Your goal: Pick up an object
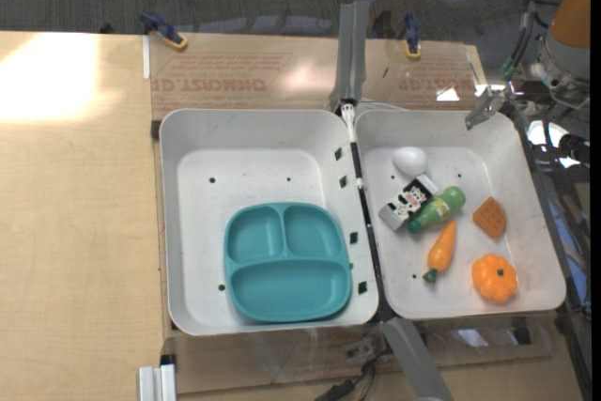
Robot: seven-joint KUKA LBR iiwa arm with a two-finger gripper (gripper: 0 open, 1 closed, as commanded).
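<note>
Two shallow white bins side by side on bench. Left bin (188,202) holding a teal divided plate (286,261), three compartments, set toward the near right part of the floor.

Right bin (526,192) holding the loose items, all grouped toward centre and near side:
- white egg-shaped piece (409,160), farthest back, just beside the carton.
- small black-and-white carton (407,202), lying tilted, touching or overlapped by the green bottle.
- green bottle (437,209), lying on its side, angled, cap end toward far right.
- orange carrot (440,249) with green stem end pointing near-left, just below the bottle, close to touching it.
- brown waffle-like square (489,218), right of the bottle, apart from it.
- orange pumpkin (494,279), near right corner region, apart from the waffle and carrot.

Arm entering from right, orange band visible at top right edge. Gripper (488,106) at far right corner of right bin, over the rim, well apart from every item. Metallic finger tip projecting toward the bin; spread of the fingers not readable at this angle, cannot tell open or closed. Nothing seen between them. All items resting on bin floor.

Brown cardboard (244,75) behind the bins, held by two clamps (164,31) at its far edge.
</note>
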